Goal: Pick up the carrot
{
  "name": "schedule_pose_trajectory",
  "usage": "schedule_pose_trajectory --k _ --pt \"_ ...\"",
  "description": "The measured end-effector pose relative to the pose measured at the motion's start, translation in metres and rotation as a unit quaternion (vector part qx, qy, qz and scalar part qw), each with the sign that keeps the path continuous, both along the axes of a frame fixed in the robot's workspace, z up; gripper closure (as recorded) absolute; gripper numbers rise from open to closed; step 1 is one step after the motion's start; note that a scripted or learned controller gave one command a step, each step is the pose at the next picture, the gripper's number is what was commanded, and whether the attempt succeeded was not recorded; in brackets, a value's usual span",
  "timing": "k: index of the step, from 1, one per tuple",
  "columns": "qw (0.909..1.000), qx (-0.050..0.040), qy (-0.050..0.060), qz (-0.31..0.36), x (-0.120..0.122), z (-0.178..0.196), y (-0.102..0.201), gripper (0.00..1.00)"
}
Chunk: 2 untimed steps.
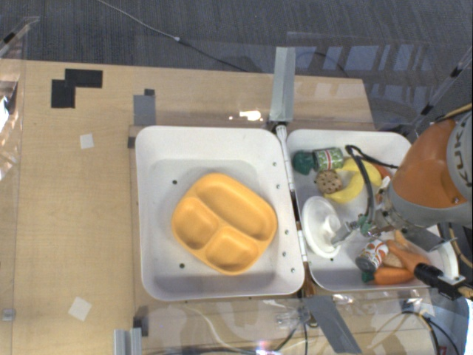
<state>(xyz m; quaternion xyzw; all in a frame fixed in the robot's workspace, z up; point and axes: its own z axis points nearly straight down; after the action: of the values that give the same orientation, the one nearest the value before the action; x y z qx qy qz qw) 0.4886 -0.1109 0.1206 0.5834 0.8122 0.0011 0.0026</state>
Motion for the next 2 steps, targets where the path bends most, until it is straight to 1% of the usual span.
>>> schedule_pose_trajectory --k 2 --pt "1.0000 0.0000 0.000 0.000 0.0000 0.0000 0.0000 0.00"
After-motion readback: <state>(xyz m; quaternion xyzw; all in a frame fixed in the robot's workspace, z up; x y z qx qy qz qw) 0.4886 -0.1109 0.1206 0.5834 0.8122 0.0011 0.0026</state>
